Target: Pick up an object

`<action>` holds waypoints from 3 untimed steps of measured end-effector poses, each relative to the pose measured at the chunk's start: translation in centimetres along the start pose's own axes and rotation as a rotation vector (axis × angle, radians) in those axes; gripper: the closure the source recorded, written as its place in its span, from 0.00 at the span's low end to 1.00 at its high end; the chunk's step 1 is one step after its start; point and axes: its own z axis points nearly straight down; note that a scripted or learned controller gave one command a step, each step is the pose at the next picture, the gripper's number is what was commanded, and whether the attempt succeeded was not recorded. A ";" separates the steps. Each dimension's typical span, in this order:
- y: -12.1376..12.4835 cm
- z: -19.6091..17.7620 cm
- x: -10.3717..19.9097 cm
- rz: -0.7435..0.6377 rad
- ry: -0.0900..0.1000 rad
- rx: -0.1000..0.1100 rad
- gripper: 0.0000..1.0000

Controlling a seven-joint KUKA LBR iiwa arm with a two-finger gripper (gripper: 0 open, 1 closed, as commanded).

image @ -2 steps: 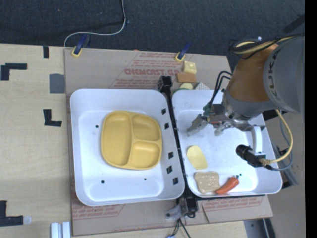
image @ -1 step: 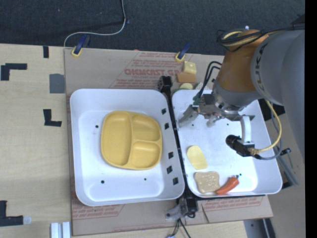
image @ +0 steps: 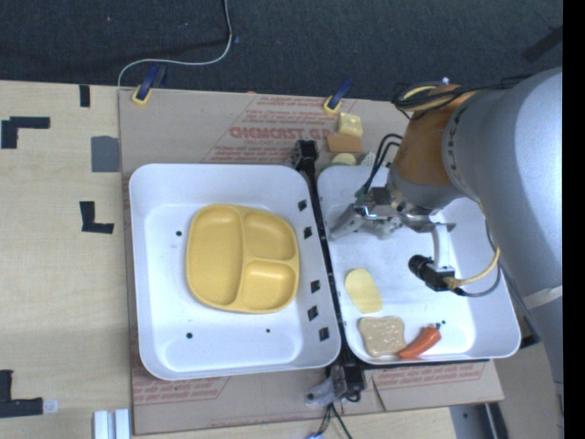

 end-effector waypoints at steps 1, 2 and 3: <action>5.1 -0.2 0.0 -0.005 -0.001 0.009 0.00; 2.6 -0.2 -0.2 -0.002 0.002 0.006 0.00; 5.3 -0.1 -0.1 -0.005 0.000 0.012 0.00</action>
